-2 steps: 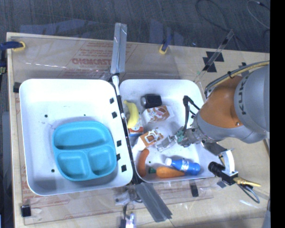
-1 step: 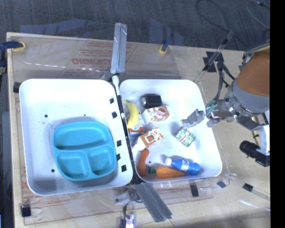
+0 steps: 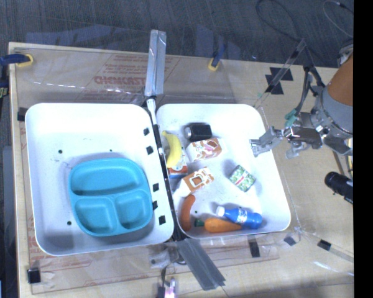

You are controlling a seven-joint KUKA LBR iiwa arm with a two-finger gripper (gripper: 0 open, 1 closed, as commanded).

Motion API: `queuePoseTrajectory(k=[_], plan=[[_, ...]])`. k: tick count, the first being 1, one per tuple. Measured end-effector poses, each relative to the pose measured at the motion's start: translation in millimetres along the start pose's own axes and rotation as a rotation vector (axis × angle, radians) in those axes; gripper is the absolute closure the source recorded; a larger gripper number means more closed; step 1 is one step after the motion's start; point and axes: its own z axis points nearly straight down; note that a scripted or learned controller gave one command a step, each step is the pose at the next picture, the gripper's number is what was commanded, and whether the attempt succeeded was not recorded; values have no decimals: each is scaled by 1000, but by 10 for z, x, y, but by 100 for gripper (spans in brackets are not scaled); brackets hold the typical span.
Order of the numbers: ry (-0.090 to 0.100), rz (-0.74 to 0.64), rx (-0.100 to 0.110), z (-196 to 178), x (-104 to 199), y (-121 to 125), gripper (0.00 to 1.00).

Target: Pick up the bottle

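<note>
The bottle (image 3: 242, 216) is small and blue with a white cap. It lies on its side near the front edge of the right bin (image 3: 270, 191), cap pointing left, touching an orange carrot (image 3: 216, 226) just in front of it. My gripper (image 3: 262, 143) hangs over the bin's right rim, well above and behind the bottle, with nothing visibly held. The grey arm with its orange band reaches in from the right.
The right bin also holds a banana (image 3: 173, 149), a black block (image 3: 199, 131), two red-and-white cartons (image 3: 203, 149) (image 3: 198, 180), a green carton (image 3: 242, 178) and a brown sausage (image 3: 186, 210). A blue divided tray (image 3: 109, 195) lies in the left bin (image 3: 50, 129).
</note>
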Motion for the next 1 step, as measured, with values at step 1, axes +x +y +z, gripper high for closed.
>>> queuePoseTrajectory(k=[1], plan=[[1, 213, 4, 1060, 163, -172, 0]])
